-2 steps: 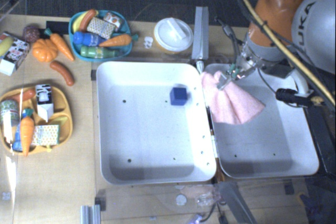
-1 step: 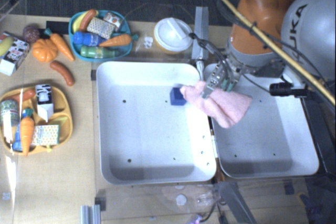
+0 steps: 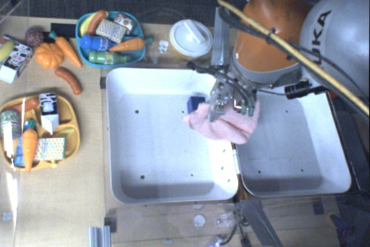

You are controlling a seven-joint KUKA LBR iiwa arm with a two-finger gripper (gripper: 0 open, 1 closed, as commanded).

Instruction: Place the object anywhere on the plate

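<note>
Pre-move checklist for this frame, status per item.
1. Gripper located: ok, over the right edge of the left bin, above the pink cloth.
2. Finger state: cannot tell, hidden under the wrist.
3. Grasp on the cloth: cannot tell; it lies bunched under the gripper, draped across the rims between the left bin and right bin.
4. Blue object: cannot tell what it is; sits just beside the cloth in the left bin.
5. Plate target: not ok, no plate identified in either bin.
6. Cable across the arm: cannot tell whether it has slack.
</note>
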